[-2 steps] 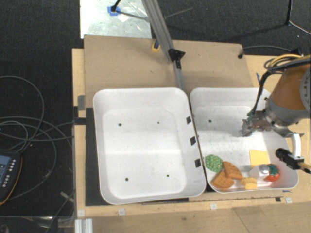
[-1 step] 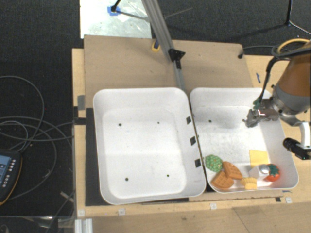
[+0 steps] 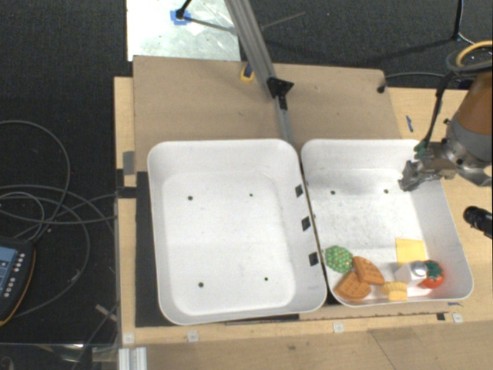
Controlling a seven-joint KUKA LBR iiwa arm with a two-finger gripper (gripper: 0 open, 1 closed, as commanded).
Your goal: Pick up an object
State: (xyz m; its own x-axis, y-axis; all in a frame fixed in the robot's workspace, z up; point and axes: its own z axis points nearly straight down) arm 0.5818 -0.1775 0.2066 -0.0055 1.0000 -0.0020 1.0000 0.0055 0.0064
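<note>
Several small objects lie bunched along the front edge of the right bin (image 3: 362,160): a green bumpy piece (image 3: 337,257), two orange-brown waffle-like pieces (image 3: 368,270) (image 3: 352,287), a yellow block (image 3: 410,249), a small yellow piece (image 3: 395,290) and a white-and-red item (image 3: 422,274). My gripper (image 3: 409,177) hangs over the right bin's far right side, well behind those objects and apart from them. I see nothing between its fingers.
The left bin (image 3: 166,206) sits beside the right one, joined along a divider with black clips (image 3: 305,223). A grey pole (image 3: 254,37) slants in from the top. Cables lie on the floor at left (image 3: 46,199).
</note>
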